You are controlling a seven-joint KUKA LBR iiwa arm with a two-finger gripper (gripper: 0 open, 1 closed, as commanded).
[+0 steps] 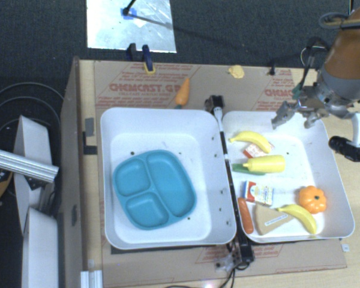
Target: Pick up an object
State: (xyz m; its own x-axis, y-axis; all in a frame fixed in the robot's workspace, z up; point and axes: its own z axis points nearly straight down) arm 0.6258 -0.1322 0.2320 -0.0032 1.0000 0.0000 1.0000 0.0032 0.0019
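Above the far edge of the right bin, the gripper hangs with fingers spread, pinching nothing. Nearest below lies a banana — then the corn cob. Best to drop straight onto the banana's middle — closing across its narrow width, clear of the bin wall.

We see the arm cut off by the right edge; the end effector is too blurred for us to make out in detail; the sausage lies partly behind the divider between the bins; print on the small carton is illegible.
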